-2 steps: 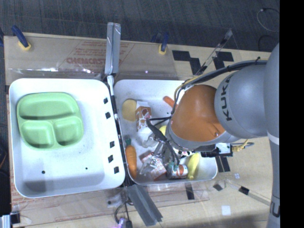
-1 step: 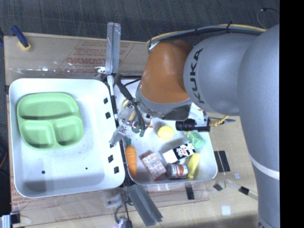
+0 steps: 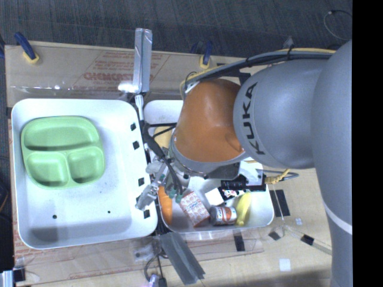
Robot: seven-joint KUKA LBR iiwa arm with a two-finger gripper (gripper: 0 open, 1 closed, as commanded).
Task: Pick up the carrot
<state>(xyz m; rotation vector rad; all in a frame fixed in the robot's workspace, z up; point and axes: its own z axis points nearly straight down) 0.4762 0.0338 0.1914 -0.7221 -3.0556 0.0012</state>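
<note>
Carrot [image 3: 166, 207]: we see it just right of the gripper [image 3: 153, 187]
Fingers: we cannot tell their state
Arm [image 3: 281, 118]: reads KUKA

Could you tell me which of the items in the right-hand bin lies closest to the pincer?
The carrot: orange, at the bin's left edge, right beside the pincer. The red-and-white packet, bottle and banana lie farther right.

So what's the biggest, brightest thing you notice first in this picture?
The big grey arm with its shiny orange band grabs the eye first, reaching in from the right and hanging over the right bin. Next comes the light green divided tray, lying in the left bin. Below the arm, an orange carrot lies at the right bin's left end, beside a small packet, a jar and a yellow banana.
</note>
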